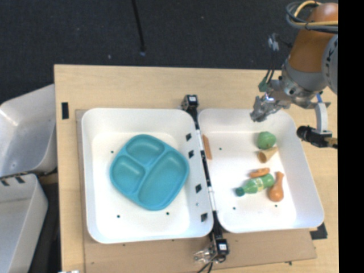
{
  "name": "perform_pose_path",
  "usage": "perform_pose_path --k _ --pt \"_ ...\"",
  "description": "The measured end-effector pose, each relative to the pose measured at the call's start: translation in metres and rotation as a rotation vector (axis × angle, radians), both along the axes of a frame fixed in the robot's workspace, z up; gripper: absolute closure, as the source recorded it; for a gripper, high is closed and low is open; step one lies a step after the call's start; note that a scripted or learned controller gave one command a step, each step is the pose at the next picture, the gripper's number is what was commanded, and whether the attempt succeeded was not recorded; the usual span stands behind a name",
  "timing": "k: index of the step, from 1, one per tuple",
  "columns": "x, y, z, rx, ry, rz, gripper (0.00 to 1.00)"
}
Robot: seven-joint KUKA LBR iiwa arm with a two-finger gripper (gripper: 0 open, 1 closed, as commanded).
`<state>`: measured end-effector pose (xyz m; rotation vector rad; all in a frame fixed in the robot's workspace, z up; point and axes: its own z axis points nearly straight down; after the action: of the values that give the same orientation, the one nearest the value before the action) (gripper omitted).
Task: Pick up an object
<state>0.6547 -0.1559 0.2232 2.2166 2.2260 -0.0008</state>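
The green ball (265,139) lies in the right bin (227,124), just below my hand (260,113) and a touch to its right, apart from it. A tan piece (267,154) touches the ball on its far side; beyond lie an orange carrot (260,173), a green bottle (255,185) and an orange gourd (276,187). I cannot tell whether the hand is released or clenched. I'd centre over the ball, drop straight, and straddle it clear of the tan piece.

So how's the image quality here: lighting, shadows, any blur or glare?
Camera view: light is even and soft, the white bins bright but not blown out; shadows under the blue tray and toys are faint; the whole frame is slightly soft, and the gripper is too blurry to read its fingers.
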Motion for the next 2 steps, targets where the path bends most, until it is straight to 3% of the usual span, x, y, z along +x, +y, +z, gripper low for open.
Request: perform_pose_path --k 2 --pt "-0.023 0.097 0.022 0.003 -0.001 0.002 1.0"
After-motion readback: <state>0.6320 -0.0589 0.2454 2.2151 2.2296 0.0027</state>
